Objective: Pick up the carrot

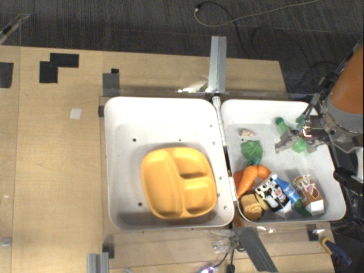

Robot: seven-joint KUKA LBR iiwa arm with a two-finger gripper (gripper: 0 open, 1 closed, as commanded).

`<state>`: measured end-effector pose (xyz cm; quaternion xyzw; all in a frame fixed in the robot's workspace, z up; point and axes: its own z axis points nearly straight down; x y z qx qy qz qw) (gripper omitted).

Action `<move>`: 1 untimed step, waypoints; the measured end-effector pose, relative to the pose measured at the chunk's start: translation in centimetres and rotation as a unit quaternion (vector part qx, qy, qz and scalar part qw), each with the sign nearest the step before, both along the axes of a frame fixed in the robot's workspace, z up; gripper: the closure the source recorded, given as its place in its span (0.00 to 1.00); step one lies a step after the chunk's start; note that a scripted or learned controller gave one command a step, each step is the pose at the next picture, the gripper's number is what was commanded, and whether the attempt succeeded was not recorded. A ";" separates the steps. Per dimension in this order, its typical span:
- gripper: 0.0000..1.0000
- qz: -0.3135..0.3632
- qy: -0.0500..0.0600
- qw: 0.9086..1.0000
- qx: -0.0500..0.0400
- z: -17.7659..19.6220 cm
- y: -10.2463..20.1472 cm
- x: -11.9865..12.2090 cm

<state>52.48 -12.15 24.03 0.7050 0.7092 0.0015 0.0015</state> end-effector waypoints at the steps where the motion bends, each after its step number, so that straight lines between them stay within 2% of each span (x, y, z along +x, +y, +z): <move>1: 0.00 0.118 0.000 0.993 0.000 -6.6 2.6 1.7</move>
